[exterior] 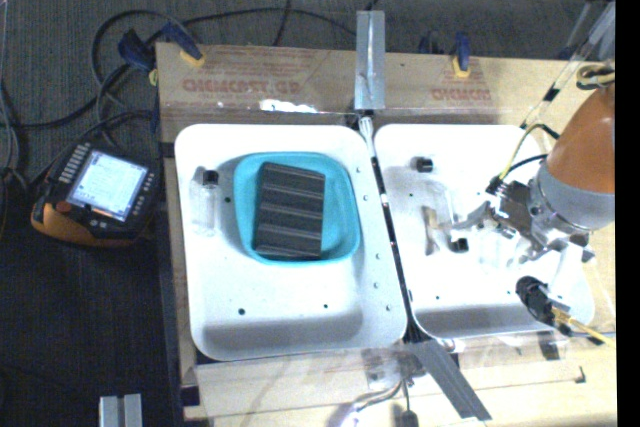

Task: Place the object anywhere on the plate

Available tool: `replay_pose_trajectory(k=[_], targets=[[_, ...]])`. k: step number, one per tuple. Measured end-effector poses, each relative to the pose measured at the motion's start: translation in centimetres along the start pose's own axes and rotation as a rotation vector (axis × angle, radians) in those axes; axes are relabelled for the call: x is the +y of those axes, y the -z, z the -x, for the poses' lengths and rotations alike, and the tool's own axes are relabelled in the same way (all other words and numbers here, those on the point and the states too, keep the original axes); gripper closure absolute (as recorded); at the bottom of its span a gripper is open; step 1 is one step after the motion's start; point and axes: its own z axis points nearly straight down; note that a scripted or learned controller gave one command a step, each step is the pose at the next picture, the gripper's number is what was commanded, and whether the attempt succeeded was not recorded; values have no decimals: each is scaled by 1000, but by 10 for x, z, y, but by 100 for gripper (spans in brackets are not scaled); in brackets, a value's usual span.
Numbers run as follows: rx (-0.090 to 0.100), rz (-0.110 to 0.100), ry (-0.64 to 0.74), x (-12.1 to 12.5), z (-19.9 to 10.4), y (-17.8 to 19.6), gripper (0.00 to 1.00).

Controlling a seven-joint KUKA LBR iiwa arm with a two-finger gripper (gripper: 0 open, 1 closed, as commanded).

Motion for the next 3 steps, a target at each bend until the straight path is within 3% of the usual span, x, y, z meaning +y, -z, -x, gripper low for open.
replay_pose_trajectory(k=[1, 2, 3], targets=[[-1, 2, -22, 24, 45, 113, 0], [3, -4, -161, 5, 10, -76, 0], [0, 2, -242, 12, 22, 150, 0]])
